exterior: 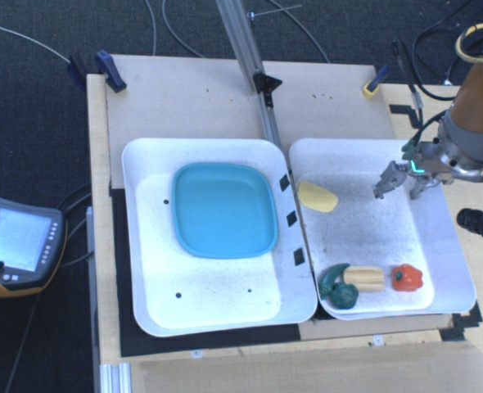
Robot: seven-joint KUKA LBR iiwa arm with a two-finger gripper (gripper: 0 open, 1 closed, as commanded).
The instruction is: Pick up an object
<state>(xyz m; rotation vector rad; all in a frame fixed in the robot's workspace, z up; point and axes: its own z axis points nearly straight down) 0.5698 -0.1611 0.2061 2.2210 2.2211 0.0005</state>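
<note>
Over the right bin the gripper hangs with its fingers spread and nothing between them — the yellow object lies apart near the bin's left wall, while the green toy, tan block and red pepper line the near edge.

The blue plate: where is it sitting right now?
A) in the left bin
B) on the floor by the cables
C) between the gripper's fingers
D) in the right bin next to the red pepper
A: the blue plate lies flat inside the left bin, while the gripper hangs over the right bin with nothing between its fingers.
</note>
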